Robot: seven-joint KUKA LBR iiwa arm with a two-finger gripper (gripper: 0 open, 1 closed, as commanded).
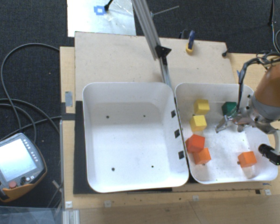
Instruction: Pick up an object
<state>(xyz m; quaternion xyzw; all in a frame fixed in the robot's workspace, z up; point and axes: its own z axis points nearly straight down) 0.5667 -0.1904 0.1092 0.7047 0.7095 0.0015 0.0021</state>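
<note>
The blocks lay loose in the right bin [270, 175], likely scattered so that any one might serve as a target. The gripper [231, 122] hung low over the bin's middle (whether it was apart or together could not be told). The green block [229, 108] sat just beside it, toward the far wall. A yellow block [199, 122] lay near, on the side away from the arm.
</note>
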